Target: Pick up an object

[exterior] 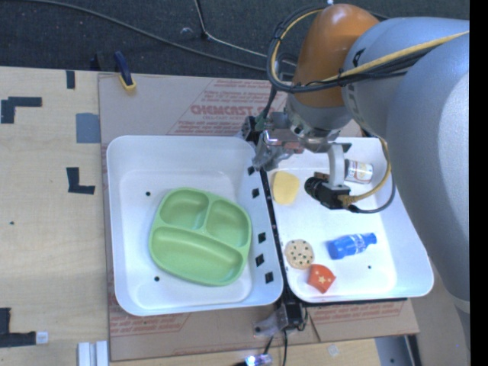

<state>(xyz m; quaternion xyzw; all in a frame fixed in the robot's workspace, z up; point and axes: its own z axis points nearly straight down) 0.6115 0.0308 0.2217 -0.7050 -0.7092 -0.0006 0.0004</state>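
- You see the arm (pixel 396 82) reaching in from the right, its gripper (pixel 268 152) low over the divider between the two bins, at the far end.
- You cannot tell the gripper's state from here.
- In the right bin (pixel 408 269) lie a yellow piece (pixel 286 187) just beside the gripper, a cookie (pixel 299 253), a red item (pixel 321 278) and a blue bottle (pixel 351 245).
- In the left bin (pixel 130 174) sits a green divided plate (pixel 200 235).

Single fixed camera above bench (pixel 46 204), slanted down (both bins (pixel 126 166) framed).
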